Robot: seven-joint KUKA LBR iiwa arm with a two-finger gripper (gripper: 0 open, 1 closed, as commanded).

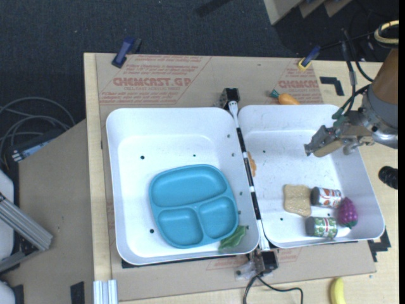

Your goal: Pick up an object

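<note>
- Grey claw [326,143] hangs at right of the frame over the right bin [278,170]; whether it is spread I cannot tell, and nothing shows in it.
- Likely step: the approach. Next comes a move toward the lower right and a descent.
- Candidates cluster there: cracker [295,199], two cans [325,197], purple grapes [347,211].
- Board on the surface [158,81] reads "CHEMCAST GP"; can labels are illegible.

I see a blue clamp [126,51] at the bench's far left corner, a carrot-like toy [286,98] beyond the right bin, and coiled cables [28,128] on the dark floor, left.
</note>
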